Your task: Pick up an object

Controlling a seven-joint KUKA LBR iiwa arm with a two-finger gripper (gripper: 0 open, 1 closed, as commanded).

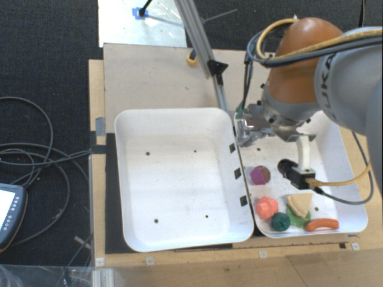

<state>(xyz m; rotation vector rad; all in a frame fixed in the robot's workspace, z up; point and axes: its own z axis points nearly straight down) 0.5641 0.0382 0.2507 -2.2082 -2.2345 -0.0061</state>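
The bench [149, 76] carries two shallow white bins side by side. The left bin [179, 178] shows a bare floor with a few small dark dots. The grey arm [335, 82] with its orange band reaches in from the right over the right bin [347, 160], and the jaws [246, 133] hang at that bin's upper left corner, near the shared wall — whether they are spread or pressed together I cannot tell. The right bin holds the small things, all gathered at its near end: a tan wedge [300, 204], a purple ball [260, 174] just beside the dividing wall, an orange-pink ball [267, 207], a dark green ball [280, 222] touching it, and a red sausage-shaped piece [323, 224] — all well apart from the jaws.
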